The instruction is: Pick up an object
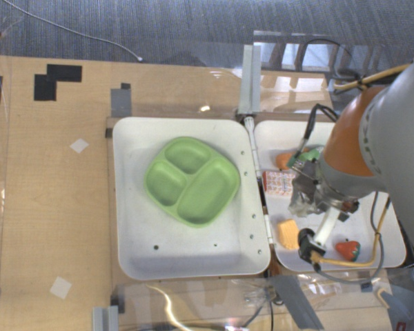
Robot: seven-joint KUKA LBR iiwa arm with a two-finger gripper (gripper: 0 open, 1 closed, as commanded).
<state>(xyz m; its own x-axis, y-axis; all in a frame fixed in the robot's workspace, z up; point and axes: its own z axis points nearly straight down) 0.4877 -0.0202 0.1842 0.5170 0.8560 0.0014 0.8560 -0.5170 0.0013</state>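
Front rim of the left bin (193, 271) sits closest, green plate (192, 180) in it, so the pickable stuff is in the right bin (270, 143): a spotted box (278, 183), a yellow block (288, 234), a red bit (347, 249). The box looks light, stiff and flat-sided, so I'd pinch it across its short sides. The arm (379, 136) is bent down over that bin, gripper (305, 200) low just right of the box, and I can't tell if it's open or closed.

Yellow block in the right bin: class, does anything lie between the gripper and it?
Nothing visible does. The yellow block lies uncovered near the front of the right bin, just in front of the gripper. The patterned box sits farther back, beside the gripper, not between them.
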